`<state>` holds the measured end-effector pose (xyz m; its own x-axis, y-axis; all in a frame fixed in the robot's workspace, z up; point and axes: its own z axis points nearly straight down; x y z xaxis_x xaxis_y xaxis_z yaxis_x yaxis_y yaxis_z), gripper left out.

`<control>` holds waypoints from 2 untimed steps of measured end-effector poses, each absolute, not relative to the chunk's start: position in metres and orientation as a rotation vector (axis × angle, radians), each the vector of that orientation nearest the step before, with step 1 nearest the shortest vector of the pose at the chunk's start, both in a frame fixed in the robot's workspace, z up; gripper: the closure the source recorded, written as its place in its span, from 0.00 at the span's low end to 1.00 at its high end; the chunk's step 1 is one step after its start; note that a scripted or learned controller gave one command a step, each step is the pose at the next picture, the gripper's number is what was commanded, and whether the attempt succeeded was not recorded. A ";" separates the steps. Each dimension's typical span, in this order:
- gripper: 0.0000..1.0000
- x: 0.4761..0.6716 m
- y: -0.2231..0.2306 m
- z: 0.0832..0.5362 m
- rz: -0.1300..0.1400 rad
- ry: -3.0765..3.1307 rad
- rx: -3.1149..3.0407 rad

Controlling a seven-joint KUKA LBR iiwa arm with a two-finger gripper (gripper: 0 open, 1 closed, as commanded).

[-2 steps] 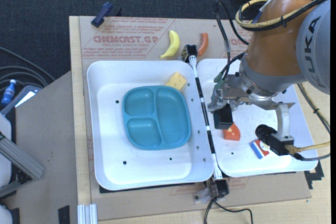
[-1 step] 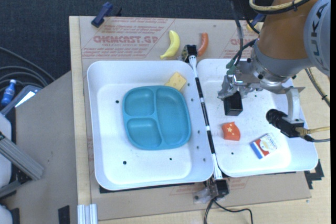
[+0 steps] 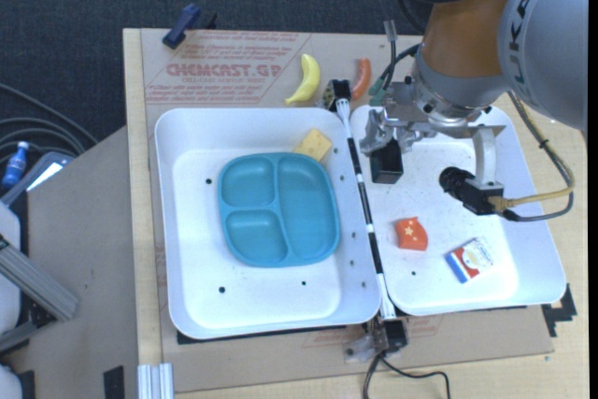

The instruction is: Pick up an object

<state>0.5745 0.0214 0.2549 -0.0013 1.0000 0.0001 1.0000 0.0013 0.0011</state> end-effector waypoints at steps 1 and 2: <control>1.00 0.584 -0.019 0.249 0.001 2.219 2.221; 1.00 0.532 0.042 0.254 -0.003 2.225 2.223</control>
<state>0.5315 0.0424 0.2542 -0.0008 1.0000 0.0012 1.0000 0.0008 -0.0037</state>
